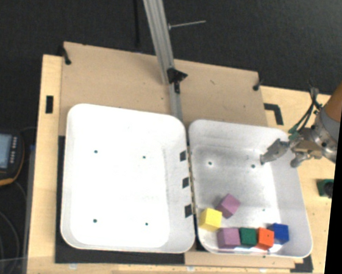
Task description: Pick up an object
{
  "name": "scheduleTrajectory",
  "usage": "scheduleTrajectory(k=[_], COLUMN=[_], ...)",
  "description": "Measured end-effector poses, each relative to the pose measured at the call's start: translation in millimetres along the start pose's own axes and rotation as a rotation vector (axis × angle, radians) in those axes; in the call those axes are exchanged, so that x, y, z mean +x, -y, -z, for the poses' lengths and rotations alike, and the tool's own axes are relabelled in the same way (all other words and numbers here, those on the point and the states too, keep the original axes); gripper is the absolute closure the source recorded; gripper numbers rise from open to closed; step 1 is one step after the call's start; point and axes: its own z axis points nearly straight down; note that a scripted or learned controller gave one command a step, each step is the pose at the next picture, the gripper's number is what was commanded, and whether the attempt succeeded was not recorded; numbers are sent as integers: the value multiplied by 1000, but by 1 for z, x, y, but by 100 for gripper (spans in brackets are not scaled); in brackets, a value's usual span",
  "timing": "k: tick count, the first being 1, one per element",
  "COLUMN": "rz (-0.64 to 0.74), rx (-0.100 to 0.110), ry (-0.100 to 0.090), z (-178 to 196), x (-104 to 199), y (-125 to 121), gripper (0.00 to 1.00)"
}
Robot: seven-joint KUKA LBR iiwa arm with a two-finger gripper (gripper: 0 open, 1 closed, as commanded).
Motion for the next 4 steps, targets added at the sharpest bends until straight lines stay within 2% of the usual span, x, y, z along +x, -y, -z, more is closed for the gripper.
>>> scheduleTrajectory(k=[1, 2, 3, 4], rz=[1, -5, -7, -7], rx=[-1, -1, -3, -1], ry=[-1, -3, -2, 0], z=[-134, -131, -131, -131], x=[90, 88, 67, 57], y=[-33, -33, -32, -7], gripper=[0, 0, 0, 0])
